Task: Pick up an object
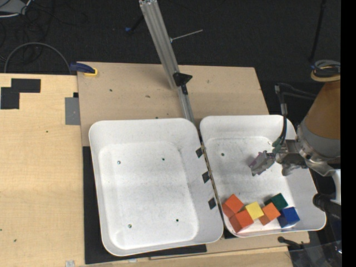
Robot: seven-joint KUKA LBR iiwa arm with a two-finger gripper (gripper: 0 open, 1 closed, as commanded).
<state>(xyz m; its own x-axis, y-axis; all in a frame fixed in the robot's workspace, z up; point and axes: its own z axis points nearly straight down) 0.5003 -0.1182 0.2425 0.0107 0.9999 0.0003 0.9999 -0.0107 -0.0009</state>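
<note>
Arm (pixel 325 118): it comes in from the right, over the right bin.
Gripper (pixel 260 163): it sits over the middle of the right bin (pixel 239 132). I cannot tell how it is set. No block shows in it.
Blocks: they lie in a bunch below the gripper, at the bin's near edge, apart from it.
Red block (pixel 233 203): below the gripper and a bit left, first in the bunch.
Second red block (pixel 242 220): just under the first one, touching it.
Yellow block (pixel 255 211): right under the gripper, between the red ones and the orange one.
Orange block (pixel 271 212): just right of the yellow one.
Green block (pixel 277 201): below the gripper and a bit right, behind the orange one.
Blue block (pixel 288 216): last on the right, by the bin's corner.
Left bin (pixel 105 132): well left of the gripper.
Metal bar (pixel 161 43): up and left of the gripper, slanting down to where the bins meet.
</note>
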